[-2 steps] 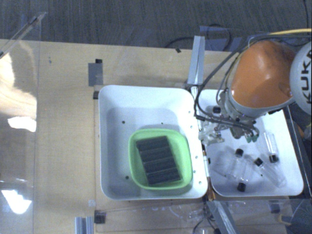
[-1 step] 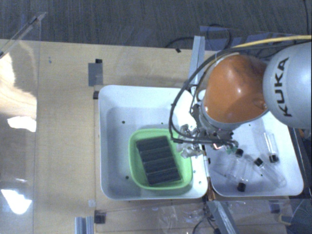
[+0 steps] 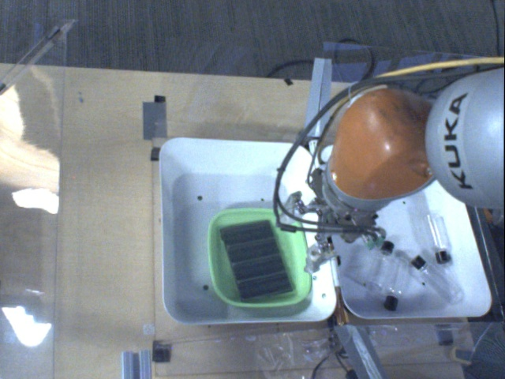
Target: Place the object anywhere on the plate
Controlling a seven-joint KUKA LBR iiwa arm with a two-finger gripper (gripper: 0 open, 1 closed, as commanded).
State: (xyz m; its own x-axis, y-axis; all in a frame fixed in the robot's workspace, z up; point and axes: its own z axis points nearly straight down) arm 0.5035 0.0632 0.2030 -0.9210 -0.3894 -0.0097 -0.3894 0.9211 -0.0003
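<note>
A light green plate [image 3: 225,284] lies in the left bin [image 3: 183,212], toward its front right. A dark ridged rectangular object [image 3: 254,260] rests flat on the plate, covering most of its middle. My gripper [image 3: 319,255] hangs under the orange wrist band [image 3: 377,144], just past the plate's right rim, over the wall between the two bins. The wrist and its cables hide most of the gripper.
The right bin [image 3: 465,302] holds several clear plastic items with black caps, such as one at the front [image 3: 389,302] and one to the right [image 3: 439,242]. The grey arm covers that bin's back part. Black cables [image 3: 284,188] loop over the left bin's right side.
</note>
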